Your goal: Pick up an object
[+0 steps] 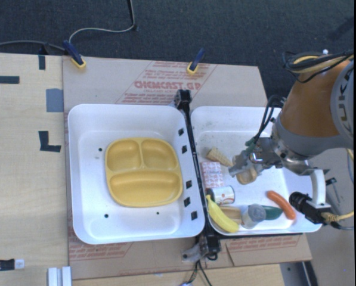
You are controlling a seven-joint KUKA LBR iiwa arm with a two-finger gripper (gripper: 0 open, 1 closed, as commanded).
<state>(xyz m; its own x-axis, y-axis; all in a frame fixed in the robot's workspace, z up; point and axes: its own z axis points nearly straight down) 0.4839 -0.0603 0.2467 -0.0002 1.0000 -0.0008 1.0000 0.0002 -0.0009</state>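
My gripper (244,167) hangs over the middle of the right bin (225,117), its wrist reaching in from the right. A small tan lump (247,177) lies directly under the gripper tip, and contact is unclear. Around it in that bin lie a tan cone (219,155), a red-and-white patterned packet (211,173), a small white can with a red label (223,194), a yellow banana (221,215), a grey and teal item (258,213) and an orange carrot-like stick (281,204).
The left bin (82,159) holds a yellow divided plate (144,171). A black divider with clips (188,154) runs between the bins. Both bins rest on a cardboard sheet (136,82) held by yellow clamps (76,58). Cables hang off my arm at the right.
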